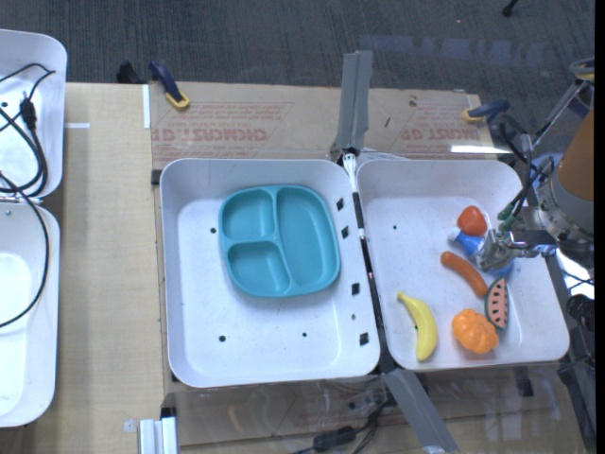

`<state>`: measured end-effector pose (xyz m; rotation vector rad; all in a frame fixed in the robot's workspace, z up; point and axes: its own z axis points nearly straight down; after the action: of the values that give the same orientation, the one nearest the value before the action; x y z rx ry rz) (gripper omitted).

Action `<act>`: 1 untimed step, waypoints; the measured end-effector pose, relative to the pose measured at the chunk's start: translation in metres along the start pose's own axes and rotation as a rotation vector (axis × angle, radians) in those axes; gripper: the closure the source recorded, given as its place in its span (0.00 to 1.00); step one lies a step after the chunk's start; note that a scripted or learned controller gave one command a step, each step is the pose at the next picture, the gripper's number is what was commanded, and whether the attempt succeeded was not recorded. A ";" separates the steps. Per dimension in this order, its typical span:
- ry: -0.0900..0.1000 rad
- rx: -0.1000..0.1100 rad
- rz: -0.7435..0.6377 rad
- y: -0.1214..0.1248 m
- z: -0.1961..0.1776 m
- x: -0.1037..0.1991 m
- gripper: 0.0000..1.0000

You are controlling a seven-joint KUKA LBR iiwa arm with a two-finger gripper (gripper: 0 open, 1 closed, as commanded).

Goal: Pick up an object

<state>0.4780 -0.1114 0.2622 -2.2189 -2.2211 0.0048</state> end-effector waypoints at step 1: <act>-0.001 -0.001 -0.001 0.055 -0.026 0.008 1.00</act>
<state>0.5336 -0.1032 0.2880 -2.2190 -2.2232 0.0041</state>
